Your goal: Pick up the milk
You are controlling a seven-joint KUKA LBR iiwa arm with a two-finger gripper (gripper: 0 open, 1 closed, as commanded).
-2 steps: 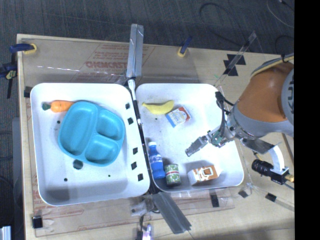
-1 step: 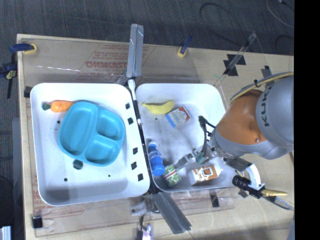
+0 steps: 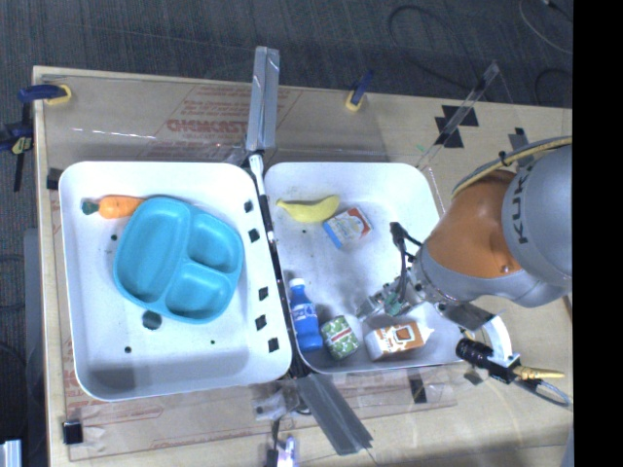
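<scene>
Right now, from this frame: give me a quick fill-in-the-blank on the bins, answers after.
1. The banana lies in the ____ bin.
2. The blue divided plate shares its bin with a ____ at the far left corner.
3. The green can sits between the blue bottle and the ____ carton.
4. The claw hovers over the ____ bin.

Answers: right; carrot; milk; right

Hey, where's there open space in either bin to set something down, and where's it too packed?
In the left bin, the front strip below the blue divided plate is bare. In the right bin, floor is free between the banana and the front row. Crowded: the near edge, where blue bottle, green can, milk carton and gripper cluster.
</scene>
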